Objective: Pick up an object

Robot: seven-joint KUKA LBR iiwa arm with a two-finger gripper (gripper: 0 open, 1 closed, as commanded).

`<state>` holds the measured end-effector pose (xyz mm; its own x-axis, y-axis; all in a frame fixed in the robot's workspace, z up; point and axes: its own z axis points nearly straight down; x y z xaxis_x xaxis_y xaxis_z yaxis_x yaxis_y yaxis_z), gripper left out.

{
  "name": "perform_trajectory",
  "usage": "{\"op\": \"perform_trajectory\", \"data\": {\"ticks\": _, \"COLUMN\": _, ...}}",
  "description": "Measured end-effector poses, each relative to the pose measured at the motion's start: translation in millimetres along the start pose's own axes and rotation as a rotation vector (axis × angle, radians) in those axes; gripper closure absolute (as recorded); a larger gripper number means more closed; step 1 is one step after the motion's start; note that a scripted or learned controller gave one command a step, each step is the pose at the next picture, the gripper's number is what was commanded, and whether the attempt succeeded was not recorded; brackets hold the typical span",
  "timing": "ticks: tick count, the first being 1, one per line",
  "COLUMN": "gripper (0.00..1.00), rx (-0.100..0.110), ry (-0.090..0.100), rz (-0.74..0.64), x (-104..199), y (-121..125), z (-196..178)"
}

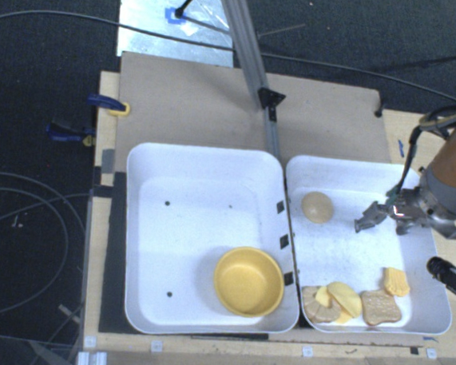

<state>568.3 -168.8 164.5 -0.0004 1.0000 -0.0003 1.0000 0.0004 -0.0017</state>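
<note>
My gripper (386, 220) hangs over the right side of the right bin (349, 175), open, with nothing between its spread fingers. A round beige bun-like piece (317, 207) lies to its left, apart from the nearest fingertip (364, 223). Along the bin's front lie a slice of toast (380, 307), a small yellow wedge (396, 281), pale yellow pieces (340, 297) and a brown round piece (318, 308). In the left bin (173, 164) a yellow bowl (249, 280) stands upright near the front right corner.
A grey pole (249, 51) slants down from the top to the back edge between the bins. Black clips (283, 241) sit on the shared wall. Blue and yellow clamps (107, 106) grip the bench's left edge. Cables lie on the dark floor.
</note>
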Motion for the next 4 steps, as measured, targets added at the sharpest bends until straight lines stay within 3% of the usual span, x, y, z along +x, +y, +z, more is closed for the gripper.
{"op": "perform_trajectory", "data": {"ticks": 1, "gripper": 0.0, "rx": 0.003, "ry": 0.001, "rz": 0.0, "x": 1.2, "y": -5.0, "z": 62.0}}
{"op": "perform_trajectory", "data": {"ticks": 2, "gripper": 1.0, "rx": -0.006, "ry": -0.001, "rz": 0.0, "x": 0.6, "y": -2.4, "z": 47.7}}
{"op": "perform_trajectory", "data": {"ticks": 4, "gripper": 1.0, "rx": -0.01, "ry": -0.002, "rz": -0.005, "x": 5.2, "y": 6.5, "z": -60.4}}
